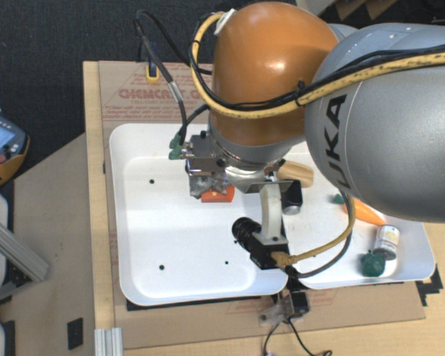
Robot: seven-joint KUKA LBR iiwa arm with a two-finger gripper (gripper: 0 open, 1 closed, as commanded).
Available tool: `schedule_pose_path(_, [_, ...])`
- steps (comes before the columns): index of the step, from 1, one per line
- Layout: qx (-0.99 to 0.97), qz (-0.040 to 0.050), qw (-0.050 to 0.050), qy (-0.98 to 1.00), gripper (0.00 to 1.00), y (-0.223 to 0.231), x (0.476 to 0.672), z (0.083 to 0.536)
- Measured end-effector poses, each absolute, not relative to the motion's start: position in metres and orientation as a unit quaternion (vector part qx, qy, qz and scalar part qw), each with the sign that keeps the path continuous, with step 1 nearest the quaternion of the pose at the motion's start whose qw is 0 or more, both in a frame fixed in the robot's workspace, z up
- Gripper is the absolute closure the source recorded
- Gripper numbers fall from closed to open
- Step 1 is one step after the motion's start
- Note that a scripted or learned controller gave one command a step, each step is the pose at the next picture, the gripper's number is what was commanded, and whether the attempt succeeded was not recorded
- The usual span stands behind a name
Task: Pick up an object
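Claw (208, 180) low over left bin (133, 221), frame centre, grip state can't tell | orange block (219, 194) right under it, on bin floor | right bin: carrot (367, 212), small bottle (386, 240), green lump (372, 263), lower right

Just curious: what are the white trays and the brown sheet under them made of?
The white trays look like smooth moulded plastic: glossy, with rounded corners and raised rims. The brown sheet looks like matte cardboard, with red print and a raw cut edge.
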State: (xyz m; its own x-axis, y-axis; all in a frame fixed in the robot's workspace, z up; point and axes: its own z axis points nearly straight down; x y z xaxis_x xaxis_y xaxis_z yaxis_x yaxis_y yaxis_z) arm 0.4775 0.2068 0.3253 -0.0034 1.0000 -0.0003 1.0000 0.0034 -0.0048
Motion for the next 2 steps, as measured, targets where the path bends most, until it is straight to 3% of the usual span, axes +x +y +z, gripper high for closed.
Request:
schedule_pose_path(1, [-0.706,-0.0101,-0.004,-0.708,1.00,0.225,0.523,0.484])
schedule_pose_path(2, [-0.708,0.0047,0.001,-0.706,1.00,0.224,0.573,0.370])
